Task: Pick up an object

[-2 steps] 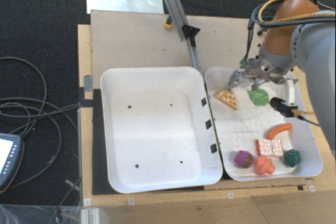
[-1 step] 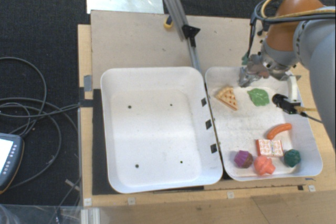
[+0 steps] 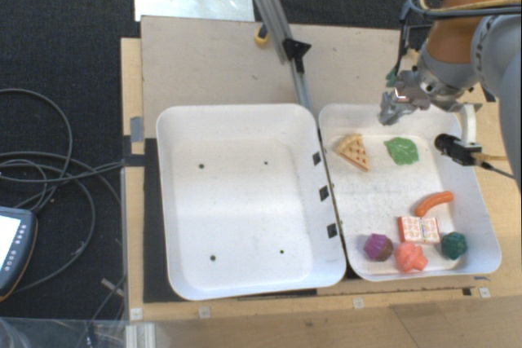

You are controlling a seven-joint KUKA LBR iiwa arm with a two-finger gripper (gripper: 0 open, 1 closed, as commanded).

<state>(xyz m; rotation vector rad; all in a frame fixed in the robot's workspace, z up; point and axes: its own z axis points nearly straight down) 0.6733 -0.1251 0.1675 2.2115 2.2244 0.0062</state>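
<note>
The gripper [image 3: 392, 112], its opening not discernible, is shown above the far edge of the right bin [image 3: 481, 200], just beside the green leafy toy [image 3: 401, 150]; a descent misaligned toward the bin wall could be expected to miss this low, flat item.

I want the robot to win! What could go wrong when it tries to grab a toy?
The gripper hovers over the right bin's back edge, so it might bump the rim. The purple, orange, boxy and dark green toys crowd one corner, so it may nudge neighbours.
</note>
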